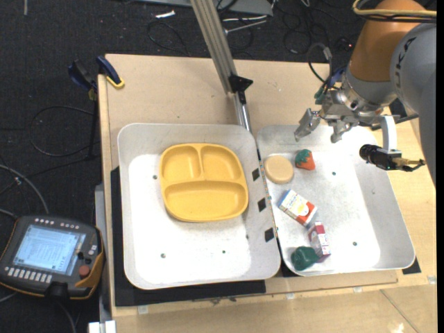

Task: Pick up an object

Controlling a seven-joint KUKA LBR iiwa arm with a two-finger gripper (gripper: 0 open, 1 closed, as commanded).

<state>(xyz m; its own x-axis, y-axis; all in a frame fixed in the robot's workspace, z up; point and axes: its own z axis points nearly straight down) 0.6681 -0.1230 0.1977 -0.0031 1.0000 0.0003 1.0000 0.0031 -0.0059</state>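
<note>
While the fingers (322, 126) are hanging spread and empty above the right bin (374, 207), the strawberry (304, 159) is sitting just below them; it is probably a light, hard, rounded toy, best pinched across its middle

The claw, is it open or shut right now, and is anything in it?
Open and empty. The claw hangs above the right bin with its two fingers spread apart and nothing between them; the strawberry lies below it.

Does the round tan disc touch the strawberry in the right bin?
Apart. The camera view shows bare white bin floor between the tan disc and the strawberry.
</note>
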